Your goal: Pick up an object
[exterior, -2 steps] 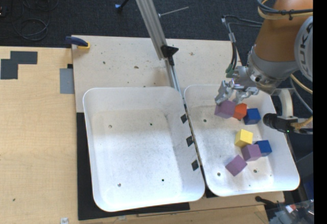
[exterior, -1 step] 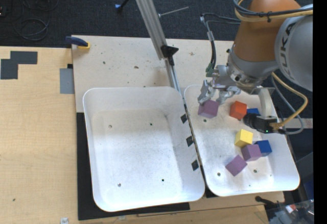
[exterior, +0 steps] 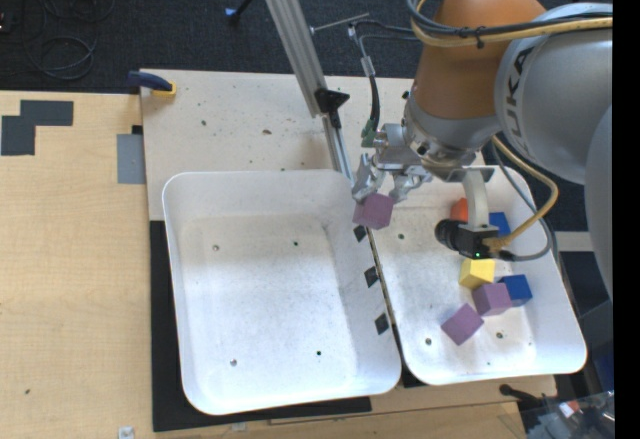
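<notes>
Over the ridge between the white bins, two-finger gripper [exterior: 380,189] is clamped on a small purple cube [exterior: 375,211], so pickup looks basically done.

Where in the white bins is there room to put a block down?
The left bin has wide bare floor between its left wall and the middle divider. It is crowded in the right bin, where the yellow block, blue block and two purple blocks bunch.
</notes>
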`<state>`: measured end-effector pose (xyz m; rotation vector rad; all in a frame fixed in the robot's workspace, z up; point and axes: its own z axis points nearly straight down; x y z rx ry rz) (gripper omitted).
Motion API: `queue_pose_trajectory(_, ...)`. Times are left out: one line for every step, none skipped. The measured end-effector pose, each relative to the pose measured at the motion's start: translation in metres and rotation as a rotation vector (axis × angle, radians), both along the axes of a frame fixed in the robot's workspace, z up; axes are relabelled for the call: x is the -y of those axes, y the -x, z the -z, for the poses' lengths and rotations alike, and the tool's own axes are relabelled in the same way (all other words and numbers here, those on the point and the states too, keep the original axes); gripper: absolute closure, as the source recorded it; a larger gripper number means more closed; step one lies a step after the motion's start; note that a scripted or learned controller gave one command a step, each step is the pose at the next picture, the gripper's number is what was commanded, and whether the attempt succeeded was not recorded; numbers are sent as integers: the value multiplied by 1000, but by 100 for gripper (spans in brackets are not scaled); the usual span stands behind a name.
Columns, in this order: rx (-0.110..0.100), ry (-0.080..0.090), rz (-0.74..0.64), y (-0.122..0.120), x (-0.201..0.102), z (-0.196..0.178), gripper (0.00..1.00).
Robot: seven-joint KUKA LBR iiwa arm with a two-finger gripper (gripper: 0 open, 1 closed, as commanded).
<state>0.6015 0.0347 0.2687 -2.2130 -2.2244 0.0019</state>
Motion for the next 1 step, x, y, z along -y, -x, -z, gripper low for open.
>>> queue_pose_trajectory(-3,1,1,8,-54,11,100)
